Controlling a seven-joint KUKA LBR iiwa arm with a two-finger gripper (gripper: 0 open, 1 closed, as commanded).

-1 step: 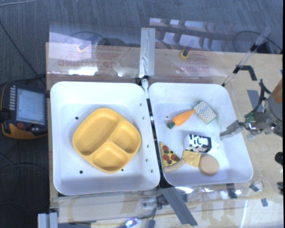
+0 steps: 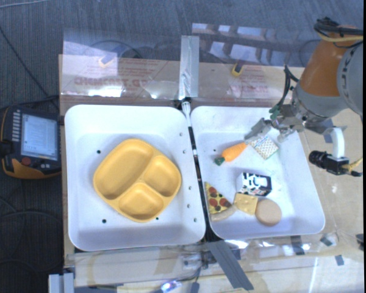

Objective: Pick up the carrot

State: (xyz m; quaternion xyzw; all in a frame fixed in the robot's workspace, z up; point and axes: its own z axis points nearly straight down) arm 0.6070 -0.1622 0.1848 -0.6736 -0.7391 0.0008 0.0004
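Note:
The orange carrot [image 2: 234,152] with a green stub at its left end lies on the floor of the right bin [image 2: 305,182], in its upper middle. My gripper [image 2: 260,138] hangs just right of and slightly above the carrot, near the bin's back right corner. Its fingers are spread open: a grey one [image 2: 256,129] points down-left and the other shows a checkered pad [image 2: 265,146]. Nothing sits between them, and a small gap separates the carrot from the pad.
In the right bin's front half lie a pizza slice [image 2: 217,200], a black-and-white item [image 2: 255,183], a cheese wedge [image 2: 246,204] and a round tan piece [image 2: 268,212]. A yellow divided plate [image 2: 137,179] sits in the left bin [image 2: 79,224]. A teach pendant [image 2: 30,140] lies on the floor at left.

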